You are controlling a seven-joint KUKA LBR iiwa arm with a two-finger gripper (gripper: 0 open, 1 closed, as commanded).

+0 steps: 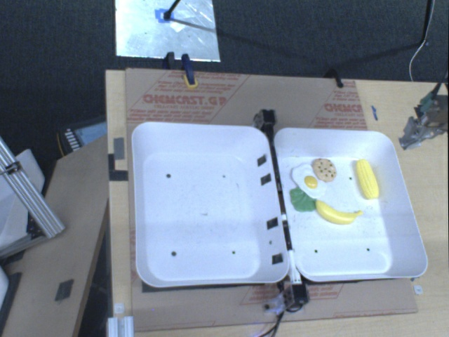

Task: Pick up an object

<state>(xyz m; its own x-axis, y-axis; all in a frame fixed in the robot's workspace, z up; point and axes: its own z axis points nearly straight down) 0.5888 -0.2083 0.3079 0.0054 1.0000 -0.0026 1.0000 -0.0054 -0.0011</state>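
Note:
The right bin [393,248] holds a small cluster of toy foods. A yellow corn cob [367,178] lies upright near the bin's right side. A brown cookie [323,168] sits next to a fried egg [306,180]. Below them lie a green leaf [302,199] and a yellow banana [337,213]. My gripper [419,128] hovers at the far right edge of the view, outside the right bin and above the bench, well apart from the foods. Nothing shows between its tips.
The left bin [203,202] sits beside the right one, joined by a black hinge strip [275,188]. A shiny metal sheet [167,20] lies at the back. An aluminium rail [24,188] stands at the left.

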